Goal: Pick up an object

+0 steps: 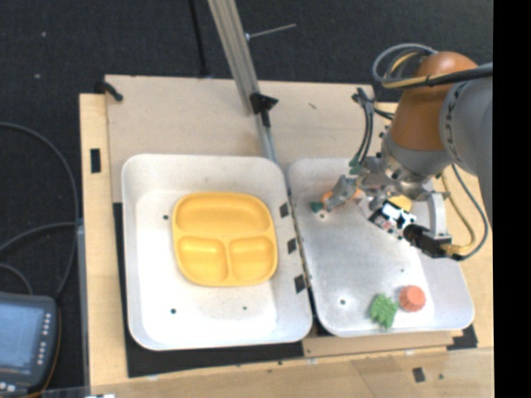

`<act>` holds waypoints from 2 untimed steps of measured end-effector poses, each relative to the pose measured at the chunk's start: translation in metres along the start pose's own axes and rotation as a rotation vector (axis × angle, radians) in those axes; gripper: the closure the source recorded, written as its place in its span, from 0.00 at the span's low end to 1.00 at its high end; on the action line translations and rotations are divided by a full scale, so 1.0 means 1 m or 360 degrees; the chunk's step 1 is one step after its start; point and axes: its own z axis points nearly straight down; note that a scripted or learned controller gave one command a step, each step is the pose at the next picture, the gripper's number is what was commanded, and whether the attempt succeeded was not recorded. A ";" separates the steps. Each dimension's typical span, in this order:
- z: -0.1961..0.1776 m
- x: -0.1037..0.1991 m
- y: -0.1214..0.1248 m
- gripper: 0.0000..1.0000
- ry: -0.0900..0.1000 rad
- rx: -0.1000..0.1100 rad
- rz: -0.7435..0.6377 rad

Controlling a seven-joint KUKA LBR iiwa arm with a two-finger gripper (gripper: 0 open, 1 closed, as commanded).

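Green toy [382,309] and orange ball [412,298] lie well below the gripper [336,196], whose grip I cannot tell. Best to lower squarely over one.

yellow tray [224,239], green toy [382,309], orange-red ball [411,298], white bins [149,181].

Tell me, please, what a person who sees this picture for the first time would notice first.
The eye goes first to the yellow divided plate, bright against the left white bin. Next comes the grey arm with its orange band, reaching in from the right over the far part of the right white bin. Last, two small things lie close together near that bin's front edge: a green object and an orange-red one.
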 end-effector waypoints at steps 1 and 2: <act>0.052 -0.008 0.007 0.00 -0.0001 0.0001 0.0006; 0.074 -0.009 0.007 0.00 -0.0001 -0.0002 0.0008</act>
